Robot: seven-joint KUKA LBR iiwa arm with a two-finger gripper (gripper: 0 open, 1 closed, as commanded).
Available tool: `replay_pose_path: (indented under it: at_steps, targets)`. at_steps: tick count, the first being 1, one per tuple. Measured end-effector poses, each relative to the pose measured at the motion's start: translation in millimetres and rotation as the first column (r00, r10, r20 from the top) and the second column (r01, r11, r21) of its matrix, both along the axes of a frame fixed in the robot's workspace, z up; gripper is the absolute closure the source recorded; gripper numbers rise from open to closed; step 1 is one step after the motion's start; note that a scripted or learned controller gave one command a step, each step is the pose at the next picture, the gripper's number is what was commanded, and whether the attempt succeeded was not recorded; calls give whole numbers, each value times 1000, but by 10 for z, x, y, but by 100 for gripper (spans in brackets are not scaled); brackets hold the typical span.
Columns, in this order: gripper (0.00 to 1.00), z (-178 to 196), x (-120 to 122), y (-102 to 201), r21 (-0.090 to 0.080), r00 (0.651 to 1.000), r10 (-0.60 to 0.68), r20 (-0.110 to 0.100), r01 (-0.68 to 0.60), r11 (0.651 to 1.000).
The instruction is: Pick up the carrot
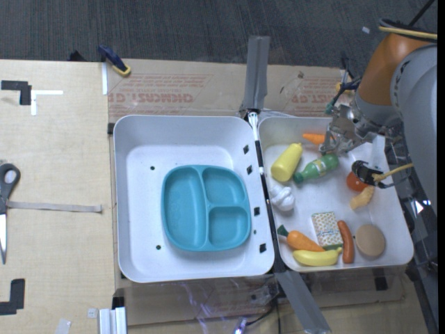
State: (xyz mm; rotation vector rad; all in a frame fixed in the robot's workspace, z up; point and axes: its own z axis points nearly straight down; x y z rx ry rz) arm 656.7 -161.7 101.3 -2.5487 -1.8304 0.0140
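The carrot (302, 240), orange with a green top, lies near the front of the right bin (398, 207), just behind a yellow banana (316, 257). My gripper (337, 142) is low at the back of that bin, well away from this carrot. It hangs just right of a small orange piece (313, 138) and above the green bottle (316, 168). I see nothing held in it.
The right bin also holds a yellow mustard bottle (286, 162), a white garlic-like piece (281, 198), a red tomato (356, 181), a cracker (325, 227), a sausage (345, 242) and a brown bun (370, 241). A teal divided plate (206, 207) lies in the left bin (132, 186).
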Motion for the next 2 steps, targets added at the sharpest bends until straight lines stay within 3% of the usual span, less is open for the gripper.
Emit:
replay_pose_path:
  at_steps: [1,2]
  targets:
    - [0,0,0,1,0,1000,1,0,-1,1000]
    - [100,97,3,-2,-2,1000,3,0,-3,1000]
